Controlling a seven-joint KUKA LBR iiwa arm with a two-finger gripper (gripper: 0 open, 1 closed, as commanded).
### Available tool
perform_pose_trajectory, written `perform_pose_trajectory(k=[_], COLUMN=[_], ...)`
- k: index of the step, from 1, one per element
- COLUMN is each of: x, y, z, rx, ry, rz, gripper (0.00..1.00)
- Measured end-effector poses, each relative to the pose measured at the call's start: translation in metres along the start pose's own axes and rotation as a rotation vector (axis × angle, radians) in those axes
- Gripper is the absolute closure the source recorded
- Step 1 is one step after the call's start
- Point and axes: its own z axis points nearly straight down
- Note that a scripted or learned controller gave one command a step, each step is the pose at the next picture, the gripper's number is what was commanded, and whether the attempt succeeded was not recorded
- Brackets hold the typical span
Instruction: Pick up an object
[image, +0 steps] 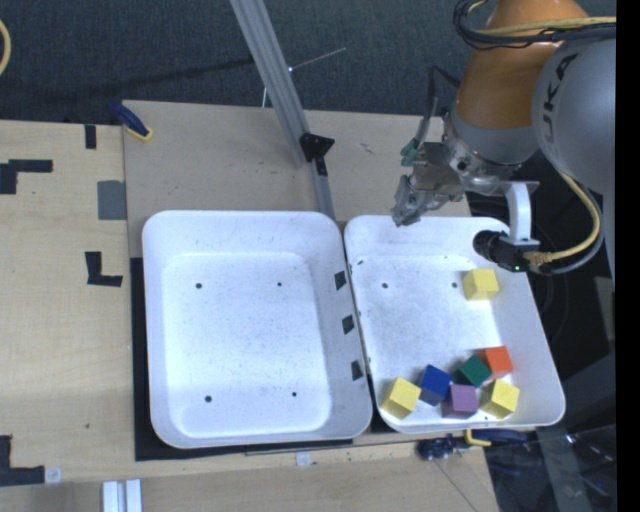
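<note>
Arm: the grey KUKA arm with its orange band (515, 70) comes in from the 2 o'clock corner of the view and bends down toward the bench.
Gripper: the dark two-finger gripper (408, 212) hangs over the far rim of the right bin, at about 11 o'clock of that bin; nothing shows between its tips.
Jaws: cannot tell whether they are apart or together, since the tips blur into one dark point.
Right bin: the shallow white plastic bin on the right (420, 300) holds all the blocks.
Lone block: a small yellow cube (481, 284) sits by itself near the bin's 3 o'clock wall, well apart from the gripper.
Cluster: the other blocks crowd the bin's 5 o'clock corner.
Cluster members: a yellow cube (402, 396) at the cluster's 9 o'clock end, a blue cube (435, 382) just beside it, a purple cube (462, 399) next, a green cube (474, 371) and an orange-red cube (497, 359) toward 1 o'clock, and another yellow cube (503, 397) at the 3 o'clock end.
Left bin: the shallow white plastic bin on the left (245, 320) lies touching the right bin along their shared edge.
Bench: the tan wooden bench top (60, 330) carries black tape marks at 9 o'clock.
Pole: a slanted grey metal bar (280, 75) runs down from 12 o'clock to the gap between the bins.
</note>
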Motion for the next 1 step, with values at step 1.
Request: perform_pose_trajectory(k=[1], x=[0.0506], y=[-0.0132], z=[0.0108], rx=[0.002], ry=[0.0], rz=[0.001], gripper=[1.0])
